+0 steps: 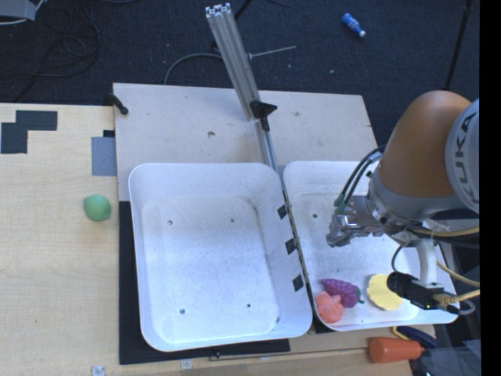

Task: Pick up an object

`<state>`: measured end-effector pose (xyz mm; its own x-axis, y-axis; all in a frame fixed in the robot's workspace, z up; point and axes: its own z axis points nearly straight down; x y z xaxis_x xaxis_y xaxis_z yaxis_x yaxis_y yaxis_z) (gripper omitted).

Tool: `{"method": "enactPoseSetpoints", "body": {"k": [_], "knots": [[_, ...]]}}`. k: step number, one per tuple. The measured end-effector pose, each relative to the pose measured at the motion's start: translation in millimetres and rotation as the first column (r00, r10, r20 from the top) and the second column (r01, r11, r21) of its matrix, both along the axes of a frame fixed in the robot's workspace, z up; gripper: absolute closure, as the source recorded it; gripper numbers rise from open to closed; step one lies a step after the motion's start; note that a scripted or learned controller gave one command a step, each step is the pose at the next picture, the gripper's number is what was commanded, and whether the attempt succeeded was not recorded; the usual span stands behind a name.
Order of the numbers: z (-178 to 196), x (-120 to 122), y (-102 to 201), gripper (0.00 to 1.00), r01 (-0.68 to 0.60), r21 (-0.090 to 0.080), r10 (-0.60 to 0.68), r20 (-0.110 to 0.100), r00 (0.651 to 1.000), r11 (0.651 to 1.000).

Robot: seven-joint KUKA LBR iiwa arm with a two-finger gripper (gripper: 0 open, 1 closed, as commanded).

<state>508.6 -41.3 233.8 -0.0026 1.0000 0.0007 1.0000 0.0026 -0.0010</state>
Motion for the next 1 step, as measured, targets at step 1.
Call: {"method": "enactPoseSetpoints", "body": {"k": [1], "knots": [[9.0, -7.3, 51.8, 1.00, -0.001, 0.000, 0.001, 0.001, 1.000, 1.000]]}}
